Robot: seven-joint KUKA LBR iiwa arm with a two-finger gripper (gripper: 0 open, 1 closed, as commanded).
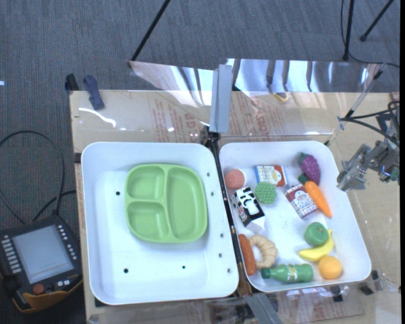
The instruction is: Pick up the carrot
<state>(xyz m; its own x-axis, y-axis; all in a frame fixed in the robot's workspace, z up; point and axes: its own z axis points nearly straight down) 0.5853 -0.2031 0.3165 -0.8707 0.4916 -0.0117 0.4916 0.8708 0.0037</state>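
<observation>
While the tool hangs just outside the right bin's right rim, over the bench near its right edge, the carrot lies untouched inside that bin, near its right wall and toward the far right corner; whether the tool is open or closed cannot be told at this size, and nothing shows in its grasp. The carrot points diagonally, its green top toward the grapes in the far right corner, its tip toward the near right; a small red-and-white box sits just beside it on the left. Nearer the front edge sit a green apple, a banana, an orange and a green bottle; along the bin's left wall lie a sausage and a ring-shaped pastry, with a black-and-white carton, a pinkish ball, a green bumpy ball and a second small carton toward the far side. The left bin carries a green divided plate; a pendant rests on the floor off the bench's left edge.
</observation>
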